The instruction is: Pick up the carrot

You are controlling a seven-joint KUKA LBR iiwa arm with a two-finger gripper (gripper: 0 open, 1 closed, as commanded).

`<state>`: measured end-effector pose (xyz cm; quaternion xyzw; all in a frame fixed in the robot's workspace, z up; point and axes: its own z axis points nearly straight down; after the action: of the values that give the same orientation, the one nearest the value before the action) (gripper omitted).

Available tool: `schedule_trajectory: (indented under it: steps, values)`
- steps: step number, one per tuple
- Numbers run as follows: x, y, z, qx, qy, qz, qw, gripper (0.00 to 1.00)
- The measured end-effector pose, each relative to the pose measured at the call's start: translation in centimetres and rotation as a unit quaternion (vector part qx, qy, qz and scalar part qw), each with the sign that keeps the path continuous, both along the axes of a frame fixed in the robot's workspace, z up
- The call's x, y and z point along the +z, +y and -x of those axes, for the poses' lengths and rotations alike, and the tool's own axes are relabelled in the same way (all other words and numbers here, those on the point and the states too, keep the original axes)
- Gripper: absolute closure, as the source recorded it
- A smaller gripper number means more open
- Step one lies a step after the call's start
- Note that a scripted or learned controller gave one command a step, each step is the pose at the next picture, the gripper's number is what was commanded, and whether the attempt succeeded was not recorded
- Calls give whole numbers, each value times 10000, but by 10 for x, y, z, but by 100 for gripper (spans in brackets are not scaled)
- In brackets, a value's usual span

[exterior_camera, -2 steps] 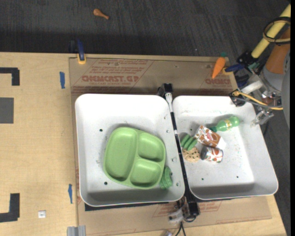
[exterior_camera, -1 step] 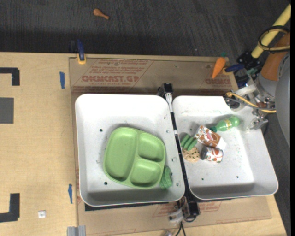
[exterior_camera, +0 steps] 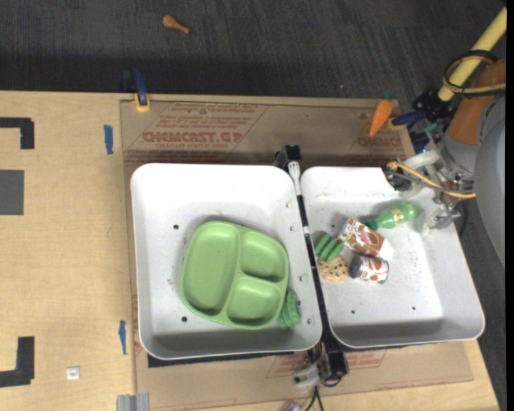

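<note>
The carrot, orange with a small green top, lies on the brown board behind the right bin, outside both bins. The arm comes in from the right edge, and its gripper hangs over the right bin's far right corner. It is below and to the right of the carrot and well apart from it. A green rounded object lies in the bin just left of the gripper.
The right bin also holds red-and-white packets, a cookie and a green striped piece. A green divided plate lies in the left bin. Blue clamps and cables sit beside the carrot. A small orange thing lies on the dark floor behind the bench.
</note>
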<state>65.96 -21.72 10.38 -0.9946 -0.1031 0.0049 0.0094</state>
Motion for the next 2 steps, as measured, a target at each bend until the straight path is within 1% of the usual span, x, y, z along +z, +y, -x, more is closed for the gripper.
schedule_trajectory:
  steps: [1,2]
  values:
    - [8,-1,0,-3,-14,23,10000,100]
    - [19,-1,0,7,-12,23,10000,100]
